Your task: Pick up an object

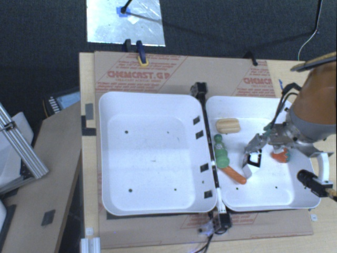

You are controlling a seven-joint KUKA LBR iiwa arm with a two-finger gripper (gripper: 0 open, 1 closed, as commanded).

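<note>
In the right bin (263, 199), a tan bread roll (228, 125) lies near the back. A green bottle-shaped toy (220, 153) rests against the divider, and an orange carrot (233, 174) lies just in front of it. A small red-orange item (280, 155) sits partly under the wrist. My gripper (251, 164) hangs low over the middle of the right bin, just right of the carrot's near end. It is open, with nothing between its fingers.
The left bin (110, 141) stands beside the right one, with a black-clipped divider (206, 141) between them. A cardboard sheet (174, 70) lies under both. The arm's orange band (318, 101) overhangs the right bin's far right side.
</note>
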